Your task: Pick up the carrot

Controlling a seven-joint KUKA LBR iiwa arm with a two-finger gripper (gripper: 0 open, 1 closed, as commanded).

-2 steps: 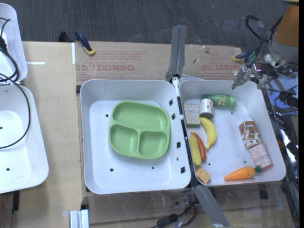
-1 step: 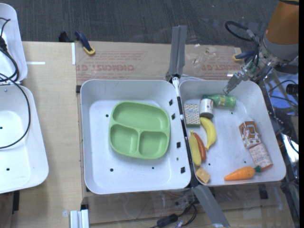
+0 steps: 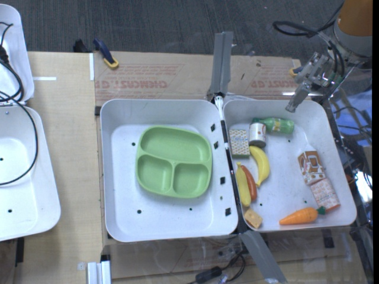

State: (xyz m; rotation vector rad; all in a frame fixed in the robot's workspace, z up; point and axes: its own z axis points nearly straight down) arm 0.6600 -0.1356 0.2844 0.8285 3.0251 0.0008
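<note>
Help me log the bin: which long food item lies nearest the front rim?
The carrot, orange, by the front-right corner; the bananas lie farther back.

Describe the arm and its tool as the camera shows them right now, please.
The arm shows an orange band with a grey section just below it. Black cables loop beside it. The tool is grey metal, a cluster of small silvery parts narrowing to a dark tip; finer markings are too small to read.
</note>
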